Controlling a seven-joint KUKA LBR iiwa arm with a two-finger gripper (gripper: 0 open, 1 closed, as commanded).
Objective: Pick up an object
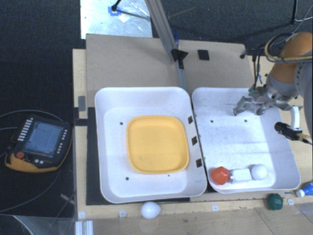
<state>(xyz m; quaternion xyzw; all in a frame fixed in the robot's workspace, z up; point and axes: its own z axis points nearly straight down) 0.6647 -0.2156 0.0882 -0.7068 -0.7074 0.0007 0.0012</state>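
Note:
My gripper hangs over the far right part of the right bin, its fingers spread open with nothing between them. Along that bin's near wall lie a red ball, a small white block and a white ball, all well in front of the gripper. In the left bin sits a square yellow plate.
Outside the bins, a white egg-shaped object lies by the bench's front edge, and a green ball and a blue item lie at the front right. A black part hangs over the right bin's right rim. A teach pendant rests at far left.

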